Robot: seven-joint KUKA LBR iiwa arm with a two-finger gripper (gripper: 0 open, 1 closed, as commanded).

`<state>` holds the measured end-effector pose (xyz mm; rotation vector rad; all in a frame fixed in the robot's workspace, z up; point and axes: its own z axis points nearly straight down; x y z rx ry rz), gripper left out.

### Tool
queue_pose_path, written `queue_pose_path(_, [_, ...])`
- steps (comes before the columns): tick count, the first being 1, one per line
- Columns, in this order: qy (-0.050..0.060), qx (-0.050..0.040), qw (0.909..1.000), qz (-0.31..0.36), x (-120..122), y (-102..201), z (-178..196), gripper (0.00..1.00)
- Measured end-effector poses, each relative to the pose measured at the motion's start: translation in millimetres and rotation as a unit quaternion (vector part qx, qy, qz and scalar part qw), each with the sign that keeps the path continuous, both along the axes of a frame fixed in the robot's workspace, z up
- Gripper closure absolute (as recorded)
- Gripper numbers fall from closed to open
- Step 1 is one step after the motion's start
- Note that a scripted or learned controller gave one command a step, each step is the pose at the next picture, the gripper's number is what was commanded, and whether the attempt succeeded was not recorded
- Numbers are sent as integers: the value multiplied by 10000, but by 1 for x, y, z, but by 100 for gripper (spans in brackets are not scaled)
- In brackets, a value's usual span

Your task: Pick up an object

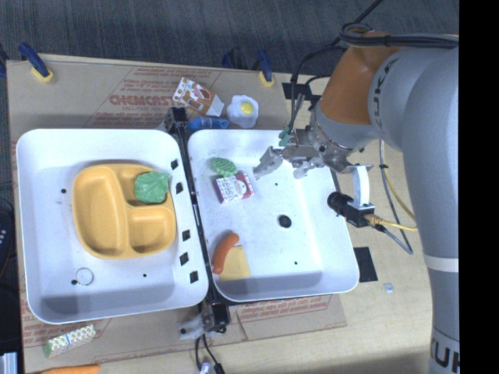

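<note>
Nearest the bottom edge of the bench, a small wrapped packet (70,339) lies on the cardboard just outside the left bin (39,287). Inside that bin sits a yellow divided tray (109,216), and a green leafy piece (152,187) rests in its upper right compartment.

In the right bin (327,248), an orange sausage-shaped piece (224,251) lies near the front left corner, touching a pale yellow wedge (238,265) beside it. Further back lies a red and white packet (234,187), with a small green object (223,165) just behind it. 1 dark spot (284,222) marks the bin floor toward the middle.

The gripper (269,164) hangs over the back of the right bin, just to the right of the red packet and the green object, touching neither as far as I can see. Its jaws are too small and cluttered to read, so I cannot tell how they stand.

Beyond the bins, on the cardboard, sit a printed carton (191,94), a blue object (207,123) and a white and yellow item (243,110).
</note>
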<state>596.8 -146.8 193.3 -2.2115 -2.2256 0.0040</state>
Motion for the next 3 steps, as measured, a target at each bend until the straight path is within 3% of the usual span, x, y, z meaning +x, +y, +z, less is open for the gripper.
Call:
queue_pose_path(1, [-40,-14,9936,1128,7,49,-97,0])
queue_pose_path(2, [-52,9,9932,1164,9,53,-86,100])
queue_pose_path(3, [-3,9,9701,2428,-67,77,-1,100])
